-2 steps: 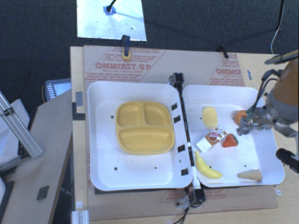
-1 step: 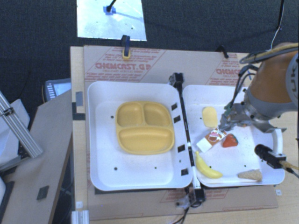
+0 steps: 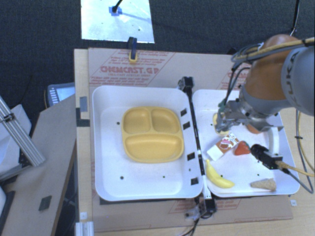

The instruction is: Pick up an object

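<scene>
Two shallow white bins sit side by side on the surface. The left bin (image 3: 106, 132) carries a yellow divided plate (image 3: 150, 134) with three compartments, lying flat near its middle. The right bin (image 3: 285, 181) holds the small items: a yellow banana (image 3: 218, 177) near its front left corner, just beside the divider between the bins; a tan wedge-shaped piece (image 3: 263, 184) near the front edge, well to the right of the banana; a small red-and-white packet (image 3: 227, 144) with a white block (image 3: 214, 153) touching its near left side; and a red piece (image 3: 242, 148) just to the right of the packet.

The arm (image 3: 275, 82) reaches in from the right, its orange band over the far right part of the right bin. The gripper (image 3: 224, 122) is down over the left half of that bin, just beyond the packet — a yellowish object (image 3: 217, 122) shows at its left edge, touching or very close to it, but whether it sits within the grasp cannot be told. The gripper's state is hidden by the wrist body, so whether it is released or clenched cannot be told. A black connector with an orange cable (image 3: 268, 159) lies across the right side of the bin.
</scene>
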`<control>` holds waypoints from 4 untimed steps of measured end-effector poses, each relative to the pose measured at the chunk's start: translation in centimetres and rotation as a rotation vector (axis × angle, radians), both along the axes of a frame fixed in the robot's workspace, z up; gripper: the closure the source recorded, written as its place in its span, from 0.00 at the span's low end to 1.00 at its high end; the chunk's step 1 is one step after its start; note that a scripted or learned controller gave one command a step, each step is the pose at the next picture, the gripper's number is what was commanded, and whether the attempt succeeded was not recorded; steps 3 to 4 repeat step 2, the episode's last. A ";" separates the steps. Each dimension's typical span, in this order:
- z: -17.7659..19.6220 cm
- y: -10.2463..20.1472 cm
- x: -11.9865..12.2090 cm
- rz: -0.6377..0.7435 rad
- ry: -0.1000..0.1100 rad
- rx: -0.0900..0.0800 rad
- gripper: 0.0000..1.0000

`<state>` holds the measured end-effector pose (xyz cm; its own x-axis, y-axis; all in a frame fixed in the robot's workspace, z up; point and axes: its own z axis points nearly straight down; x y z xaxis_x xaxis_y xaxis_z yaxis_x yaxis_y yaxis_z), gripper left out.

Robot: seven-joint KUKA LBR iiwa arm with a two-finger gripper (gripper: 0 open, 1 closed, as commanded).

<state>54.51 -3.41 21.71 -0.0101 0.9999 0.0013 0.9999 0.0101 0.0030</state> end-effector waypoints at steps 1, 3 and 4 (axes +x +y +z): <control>-0.8 5.5 0.5 -0.001 0.001 0.000 1.00; -0.9 11.4 1.8 0.000 0.000 0.000 1.00; -0.9 11.4 1.8 0.000 0.000 0.000 1.00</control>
